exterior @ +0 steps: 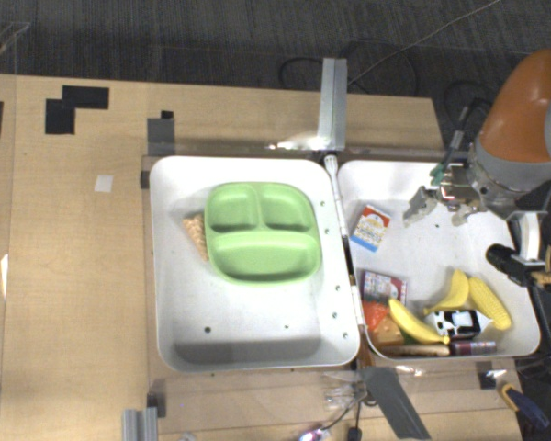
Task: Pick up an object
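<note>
The gripper (438,197) hangs over the far right part of the right bin (413,246), fingers spread apart with nothing between them. In that bin, a small red-and-white packet (370,227) lies just left of the gripper, while bananas (441,309), a corn cob (489,303) and a tomato (378,317) crowd its near edge; a green divided tray (260,231) sits in the left bin (179,301)

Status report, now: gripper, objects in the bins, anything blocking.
Gripper above right bin, upper area, holding nothing. Bananas, corn, small carton loose in that bin; green tray in left bin. Nothing blocking.
</note>
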Motion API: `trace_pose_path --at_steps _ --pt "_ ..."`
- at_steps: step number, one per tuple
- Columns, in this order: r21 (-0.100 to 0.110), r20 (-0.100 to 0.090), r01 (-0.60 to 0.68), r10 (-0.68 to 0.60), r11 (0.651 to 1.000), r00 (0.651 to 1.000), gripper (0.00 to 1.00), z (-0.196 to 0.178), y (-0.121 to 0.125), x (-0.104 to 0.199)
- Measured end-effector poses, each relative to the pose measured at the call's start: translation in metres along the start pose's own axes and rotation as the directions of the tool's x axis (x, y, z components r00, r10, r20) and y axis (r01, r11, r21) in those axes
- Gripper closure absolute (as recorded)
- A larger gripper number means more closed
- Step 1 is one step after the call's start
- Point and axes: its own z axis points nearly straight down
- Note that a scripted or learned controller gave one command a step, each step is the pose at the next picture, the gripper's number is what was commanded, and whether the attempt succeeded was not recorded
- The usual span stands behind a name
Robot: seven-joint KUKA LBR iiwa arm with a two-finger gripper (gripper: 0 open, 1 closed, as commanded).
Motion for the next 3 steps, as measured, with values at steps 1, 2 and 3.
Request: trace_pose_path --at_steps 1,2,3 --pt "0.001 0.0 0.051 -0.051 0.999 0.999 0.0 0.089 -0.035 -0.015" --pt "-0.005 0.001 0.052 -0.052 0.999 0.999 1.0 0.078 -0.032 -0.014" --pt "-0.005 0.001 0.052 -0.052 0.999 0.999 0.0 0.078 -0.033 -0.014"
